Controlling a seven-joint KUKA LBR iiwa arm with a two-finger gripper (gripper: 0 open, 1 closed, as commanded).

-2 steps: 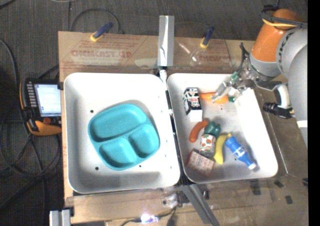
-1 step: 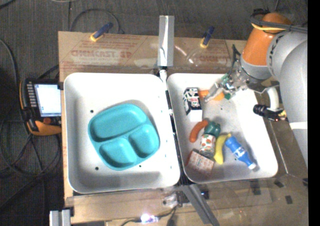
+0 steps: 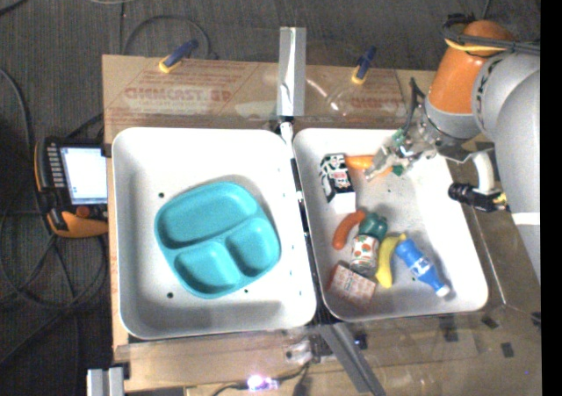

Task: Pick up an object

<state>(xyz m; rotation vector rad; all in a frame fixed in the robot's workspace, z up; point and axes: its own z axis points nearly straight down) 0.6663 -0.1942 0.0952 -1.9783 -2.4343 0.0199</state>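
Note:
My gripper point(image 3: 392, 160) hangs low over the back of the right bin point(image 3: 465, 245), on the grey arm with the orange band point(image 3: 457, 78). Its tip is just right of an orange carrot-like piece point(image 3: 357, 161), touching or nearly touching it. A black-and-white carton point(image 3: 335, 175) lies left of that piece. Nearer the front lie a red-orange sausage shape point(image 3: 348, 227), a green-capped jar point(image 3: 367, 241), a yellow banana point(image 3: 387, 260), a blue bottle point(image 3: 421, 267) and a brown packet point(image 3: 352, 282).
The left bin point(image 3: 140, 280) holds a teal divided plate point(image 3: 218, 238). A raised divider post point(image 3: 291, 78) stands between the bins at the back. A handheld pendant point(image 3: 75, 183) lies left of the bench.

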